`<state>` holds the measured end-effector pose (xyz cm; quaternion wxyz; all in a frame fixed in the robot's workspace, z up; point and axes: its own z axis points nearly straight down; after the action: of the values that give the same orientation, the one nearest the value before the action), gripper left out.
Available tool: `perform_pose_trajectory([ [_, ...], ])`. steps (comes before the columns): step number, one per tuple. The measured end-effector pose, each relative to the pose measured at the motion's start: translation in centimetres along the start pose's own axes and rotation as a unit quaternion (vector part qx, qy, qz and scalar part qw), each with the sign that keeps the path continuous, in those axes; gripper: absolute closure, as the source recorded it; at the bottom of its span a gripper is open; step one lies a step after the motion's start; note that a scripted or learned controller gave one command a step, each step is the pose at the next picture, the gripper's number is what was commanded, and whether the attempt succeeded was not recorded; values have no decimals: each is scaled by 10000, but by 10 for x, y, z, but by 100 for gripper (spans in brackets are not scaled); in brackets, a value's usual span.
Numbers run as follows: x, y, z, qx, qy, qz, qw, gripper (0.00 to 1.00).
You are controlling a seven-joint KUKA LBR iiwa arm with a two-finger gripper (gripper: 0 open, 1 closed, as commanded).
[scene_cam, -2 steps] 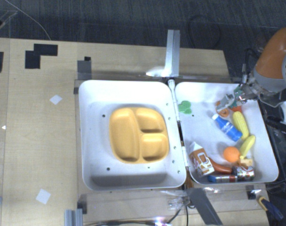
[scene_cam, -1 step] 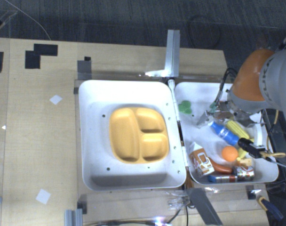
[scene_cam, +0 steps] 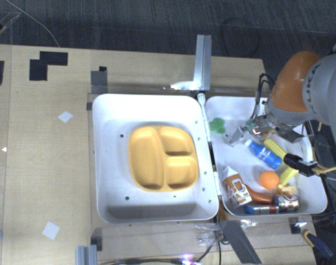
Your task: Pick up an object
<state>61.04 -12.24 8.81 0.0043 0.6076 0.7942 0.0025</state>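
Arm over the right bin, gripper low among the clutter.

Nearest, along the bottom edge of the right bin [scene_cam: 321,200], lie a can [scene_cam: 287,204], a red marker [scene_cam: 260,208] and a brown carton [scene_cam: 235,187], with an orange ball [scene_cam: 269,179] just above them. Further up sit a yellow piece [scene_cam: 278,150] and a blue bottle [scene_cam: 264,153], touching, and a green bit [scene_cam: 217,126] near the bin's upper left corner. The gripper [scene_cam: 255,128] hangs just above the bottle; I cannot tell how its fingers stand, and nothing is visibly held. The left bin [scene_cam: 107,148] holds a yellow tray [scene_cam: 161,158] at mid-frame. The arm [scene_cam: 309,87] comes in at right.
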Motion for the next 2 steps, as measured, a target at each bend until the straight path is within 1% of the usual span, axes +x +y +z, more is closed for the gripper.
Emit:
perform_pose_trajectory([
  [1,-13,16,-6,-1,0,-1917,9815,0],
  [2,-1,60,-12,39,7,-1162,9932,0],
])
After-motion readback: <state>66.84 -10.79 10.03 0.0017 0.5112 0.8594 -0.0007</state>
